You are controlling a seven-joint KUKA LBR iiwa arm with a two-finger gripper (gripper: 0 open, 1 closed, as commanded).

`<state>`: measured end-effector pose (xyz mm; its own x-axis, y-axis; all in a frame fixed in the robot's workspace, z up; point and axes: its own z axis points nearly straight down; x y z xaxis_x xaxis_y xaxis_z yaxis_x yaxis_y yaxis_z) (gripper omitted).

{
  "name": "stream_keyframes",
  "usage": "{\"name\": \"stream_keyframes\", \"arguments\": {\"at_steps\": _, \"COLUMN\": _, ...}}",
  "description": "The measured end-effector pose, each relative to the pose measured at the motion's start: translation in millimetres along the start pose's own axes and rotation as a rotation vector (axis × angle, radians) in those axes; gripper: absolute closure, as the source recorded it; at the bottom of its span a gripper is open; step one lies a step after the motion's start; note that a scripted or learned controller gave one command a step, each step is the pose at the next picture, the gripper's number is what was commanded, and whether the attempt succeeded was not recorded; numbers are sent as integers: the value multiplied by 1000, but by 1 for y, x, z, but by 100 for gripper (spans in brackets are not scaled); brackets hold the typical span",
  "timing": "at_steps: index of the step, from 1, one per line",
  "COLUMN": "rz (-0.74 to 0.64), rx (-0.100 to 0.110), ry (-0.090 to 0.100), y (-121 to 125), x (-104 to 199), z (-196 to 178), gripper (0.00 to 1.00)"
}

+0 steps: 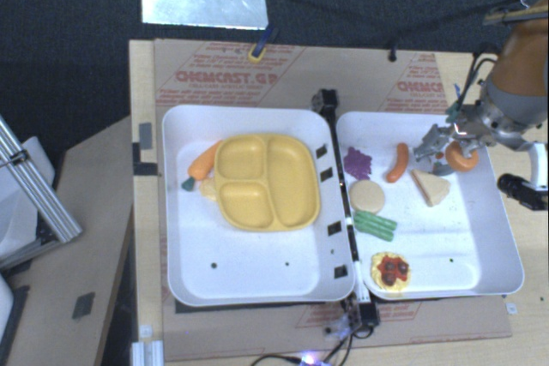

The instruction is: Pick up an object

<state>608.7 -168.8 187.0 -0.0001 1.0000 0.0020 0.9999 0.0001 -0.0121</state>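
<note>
The small round yellow plastic pizza (390, 271) is judged light, rigid, best pinched edgewise; the claw's (446, 148) state cannot be told.

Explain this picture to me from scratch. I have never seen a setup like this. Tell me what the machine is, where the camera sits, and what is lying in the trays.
One camera looks down at a slant on a bench with two shallow white bins. The grey arm with the orange band reaches in from the right; at its end is the gripper, hanging over the right bin. That bin holds toy food: a sausage, purple grapes, a round cracker, green beans, a sandwich wedge, a small pizza, and an orange piece beside the gripper. The left bin holds a yellow divided plate and a carrot. I cannot tell whether anything is held.
</note>
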Motion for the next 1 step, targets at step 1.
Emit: {"name": "stream_keyframes", "arguments": {"at_steps": 1, "rz": -3, "rx": -13, "ry": -2, "y": 3, "x": 0, "z": -9, "gripper": 0}}
